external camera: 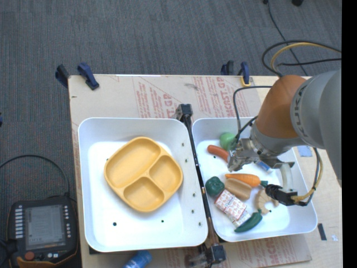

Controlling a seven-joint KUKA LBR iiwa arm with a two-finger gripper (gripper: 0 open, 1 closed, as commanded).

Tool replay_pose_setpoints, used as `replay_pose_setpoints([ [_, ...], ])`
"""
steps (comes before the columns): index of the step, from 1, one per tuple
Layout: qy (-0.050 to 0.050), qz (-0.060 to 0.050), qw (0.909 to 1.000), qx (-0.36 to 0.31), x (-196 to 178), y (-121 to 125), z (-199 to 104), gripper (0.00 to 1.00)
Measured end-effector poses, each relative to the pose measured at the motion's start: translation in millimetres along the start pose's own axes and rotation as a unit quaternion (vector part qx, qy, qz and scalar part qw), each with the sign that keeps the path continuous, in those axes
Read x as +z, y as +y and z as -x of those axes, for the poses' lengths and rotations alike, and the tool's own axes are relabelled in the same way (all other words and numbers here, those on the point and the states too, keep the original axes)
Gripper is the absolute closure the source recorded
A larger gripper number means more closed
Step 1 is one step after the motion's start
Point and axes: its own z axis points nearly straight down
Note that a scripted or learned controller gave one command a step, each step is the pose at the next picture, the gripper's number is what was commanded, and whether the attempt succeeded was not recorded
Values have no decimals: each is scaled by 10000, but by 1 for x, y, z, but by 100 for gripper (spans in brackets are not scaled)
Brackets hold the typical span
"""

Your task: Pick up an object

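The right bin (304, 219) holds several toy foods. A green ball (227, 139) and a red-orange sausage shape (217, 151) lie at its far left. An orange carrot (244, 179), a tan wedge (239, 190), a dark green lump (214, 186), a pink-and-white packet (230, 206), a green pepper (249, 222) and a beige piece (262, 201) lie toward the front. My gripper (240, 158) hangs low over the bin, just right of the sausage shape and just behind the carrot. The arm's wrist covers the bin's far right part.
The left bin (92, 228) bears a yellow three-compartment plate (144, 173). Black clamps sit between the bins at the back (184, 112) and front (215, 254). A teach pendant (42, 228) lies on the floor at left. Cables loop near the arm at the right.
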Motion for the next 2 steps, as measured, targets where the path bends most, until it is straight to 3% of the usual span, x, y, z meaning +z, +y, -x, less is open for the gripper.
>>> replay_pose_setpoints([
  [1,0,0,10000,1,0,0,0,0],
  [2,-7,12,10000,-36,17,62,-13,0],
])
